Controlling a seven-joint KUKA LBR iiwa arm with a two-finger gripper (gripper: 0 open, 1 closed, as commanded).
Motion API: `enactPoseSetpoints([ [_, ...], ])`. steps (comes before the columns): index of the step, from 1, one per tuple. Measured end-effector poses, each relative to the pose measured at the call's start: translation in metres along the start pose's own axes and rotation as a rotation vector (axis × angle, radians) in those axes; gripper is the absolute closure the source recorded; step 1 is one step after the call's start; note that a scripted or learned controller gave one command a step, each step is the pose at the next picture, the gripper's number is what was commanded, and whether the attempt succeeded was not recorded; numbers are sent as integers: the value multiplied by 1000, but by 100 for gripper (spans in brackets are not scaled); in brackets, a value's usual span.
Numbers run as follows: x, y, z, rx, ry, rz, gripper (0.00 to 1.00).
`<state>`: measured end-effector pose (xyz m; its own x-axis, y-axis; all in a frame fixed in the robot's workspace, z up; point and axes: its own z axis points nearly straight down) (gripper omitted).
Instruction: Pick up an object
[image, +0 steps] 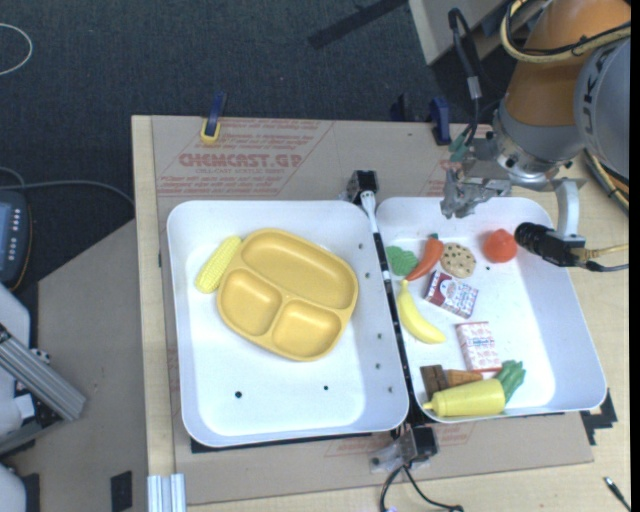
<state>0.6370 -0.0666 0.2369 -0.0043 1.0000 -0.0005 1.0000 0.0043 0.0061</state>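
My gripper (462, 200) hangs over the far edge of the right bin (580, 330), with nothing seen in it. Just in front of it lie an orange carrot (430, 255), a round cookie (459, 260) and a red tomato (500, 245). A green leaf piece (402, 261) sits to the left of the carrot. Further forward are a banana (418, 316), a red-and-white packet (450, 294), a small carton (480, 347), a brown chocolate piece (443, 378) and a yellow vegetable with a green top (472, 399).
The left bin (200, 390) holds a yellow divided plate (285, 293) and a corn cob (218, 263). A black cylinder (545, 243) on a bracket juts over the right bin's far right. A black divider (385, 300) runs between the bins.
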Motion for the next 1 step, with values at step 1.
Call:
enactPoseSetpoints([
  [1,18,20,3,2,-1,2,100],
])
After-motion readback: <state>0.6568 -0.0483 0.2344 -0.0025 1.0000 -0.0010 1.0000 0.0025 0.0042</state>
